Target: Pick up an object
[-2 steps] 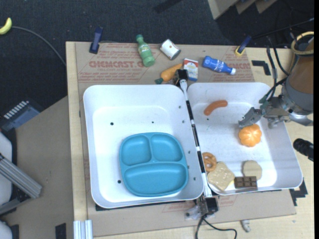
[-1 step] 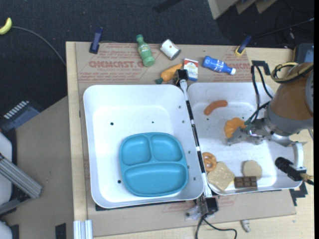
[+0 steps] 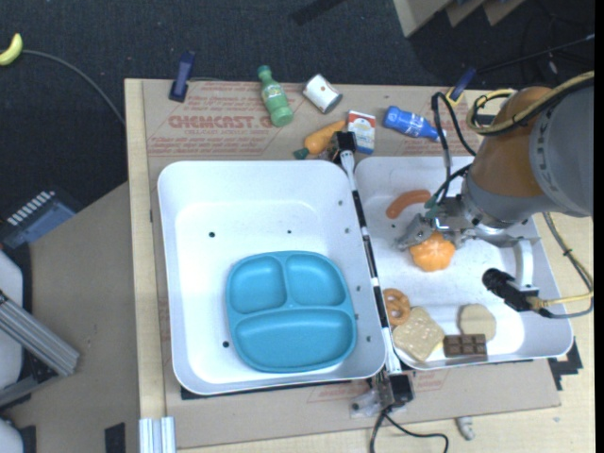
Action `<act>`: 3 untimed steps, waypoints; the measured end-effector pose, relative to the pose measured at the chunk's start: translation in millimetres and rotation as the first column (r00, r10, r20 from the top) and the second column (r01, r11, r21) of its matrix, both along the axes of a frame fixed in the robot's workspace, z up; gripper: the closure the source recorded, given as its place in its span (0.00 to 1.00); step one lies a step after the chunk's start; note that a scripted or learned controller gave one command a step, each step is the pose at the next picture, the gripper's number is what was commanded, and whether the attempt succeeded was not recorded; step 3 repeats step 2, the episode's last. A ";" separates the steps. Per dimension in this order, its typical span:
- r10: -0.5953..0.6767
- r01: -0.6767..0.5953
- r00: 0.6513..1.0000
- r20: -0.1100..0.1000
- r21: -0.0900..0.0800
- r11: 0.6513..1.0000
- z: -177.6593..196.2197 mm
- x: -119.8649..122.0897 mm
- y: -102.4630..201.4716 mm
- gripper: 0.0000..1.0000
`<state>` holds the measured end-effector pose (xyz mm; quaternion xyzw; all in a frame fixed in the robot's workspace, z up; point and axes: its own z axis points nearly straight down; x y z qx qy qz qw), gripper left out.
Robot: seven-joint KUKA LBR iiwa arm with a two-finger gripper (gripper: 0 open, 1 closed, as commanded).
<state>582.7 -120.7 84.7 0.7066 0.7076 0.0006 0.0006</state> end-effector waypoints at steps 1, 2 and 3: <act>-0.001 0.001 1.000 0.006 -0.002 1.000 11.5 1.4 -0.8 1.00; 0.000 0.000 1.000 0.000 0.001 1.000 100.5 29.3 92.5 1.00; 0.000 0.000 1.000 0.000 0.001 1.000 100.5 29.3 92.5 1.00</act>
